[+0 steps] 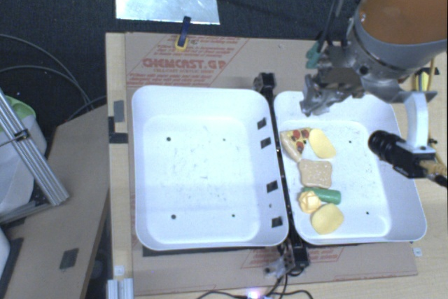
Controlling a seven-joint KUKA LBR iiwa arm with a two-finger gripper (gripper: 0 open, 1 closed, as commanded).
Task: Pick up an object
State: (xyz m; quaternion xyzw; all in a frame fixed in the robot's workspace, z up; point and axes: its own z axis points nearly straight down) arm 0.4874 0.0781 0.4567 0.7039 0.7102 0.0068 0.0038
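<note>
In the right bin (392, 220) several toy foods lie close to its left wall. A pizza slice (295, 142) is farthest back, with a yellow chip-like piece (322, 143) beside it. Below them come a slice of bread (315, 172), a green piece (324, 196), a small yellow piece (309, 201) and a round yellow piece (327, 218). My gripper (316, 103) hangs over the back left corner of that bin, a little behind the pizza slice. Nothing shows between its fingers.
The left bin (147, 220) sits beside the right one, with black clips (268, 143) along the shared wall. A black cylinder on a white bracket (393, 148) juts over the right bin's right side. A metal frame (28, 157) stands at the far left.
</note>
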